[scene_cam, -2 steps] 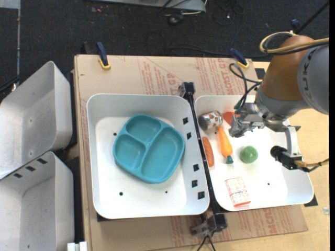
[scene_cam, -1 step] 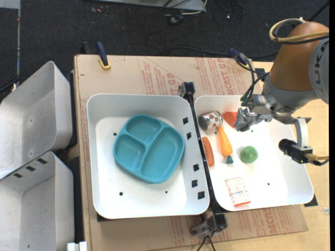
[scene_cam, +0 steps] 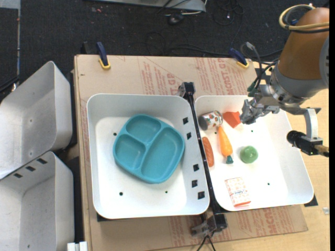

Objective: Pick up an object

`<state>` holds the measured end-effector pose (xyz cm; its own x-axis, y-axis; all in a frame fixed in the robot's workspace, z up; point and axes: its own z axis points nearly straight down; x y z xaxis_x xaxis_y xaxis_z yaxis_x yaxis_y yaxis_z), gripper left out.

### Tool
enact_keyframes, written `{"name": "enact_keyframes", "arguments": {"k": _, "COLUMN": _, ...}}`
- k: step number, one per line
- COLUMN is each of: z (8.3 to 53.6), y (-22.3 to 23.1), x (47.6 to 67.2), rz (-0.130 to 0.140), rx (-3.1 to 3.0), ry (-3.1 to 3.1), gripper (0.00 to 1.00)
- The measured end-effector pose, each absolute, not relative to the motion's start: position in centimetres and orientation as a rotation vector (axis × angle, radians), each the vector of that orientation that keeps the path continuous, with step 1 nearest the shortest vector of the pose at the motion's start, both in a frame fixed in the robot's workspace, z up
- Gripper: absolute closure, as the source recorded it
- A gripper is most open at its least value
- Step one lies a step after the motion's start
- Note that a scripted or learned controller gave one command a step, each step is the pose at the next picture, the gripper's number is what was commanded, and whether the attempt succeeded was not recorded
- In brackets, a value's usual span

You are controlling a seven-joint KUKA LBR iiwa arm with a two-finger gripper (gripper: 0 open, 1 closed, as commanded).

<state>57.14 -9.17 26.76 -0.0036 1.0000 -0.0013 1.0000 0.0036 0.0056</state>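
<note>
Gripper (scene_cam: pixel 247 115) sits over the far edge of the right-hand shallow white bin (scene_cam: pixel 293 190), hanging low off the grey arm with the orange band (scene_cam: pixel 306 41). Can't tell from here whether the jaws are open or closed — they're dark and bunched against the wrist, nothing visibly between them.

Nearest candidate is the small orange-red block (scene_cam: pixel 232 118) — just beside the jaws, toward the divider between the bins, close to touching in this view though I can't confirm contact. So any move is a short shift toward the divider, not a reach.

Other options in that bin:
- silver-and-red rounded object (scene_cam: pixel 211 120), next along the far edge, near the divider
- orange carrot-shaped toy with green tip (scene_cam: pixel 225 144), long axis running far edge to near edge, slightly slanted
- reddish-orange sausage-shaped toy (scene_cam: pixel 208 151), lying along the divider, parallel to it
- green ball (scene_cam: pixel 248 154), mid-bin
- flat white-and-red packet (scene_cam: pixel 238 191), near edge

Left-hand bin (scene_cam: pixel 99 156) carries the teal compartment plate (scene_cam: pixel 149 148) — well apart from the arm, unlikely target.
</note>
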Motion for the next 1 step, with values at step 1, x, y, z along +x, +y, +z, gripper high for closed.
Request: {"name": "enact_keyframes", "arguments": {"k": 1, "z": 25.36, "y": -3.82, "x": 59.64, "rz": 0.003, "rx": 2.212, "ry": 2.229, "gripper": 1.00}}
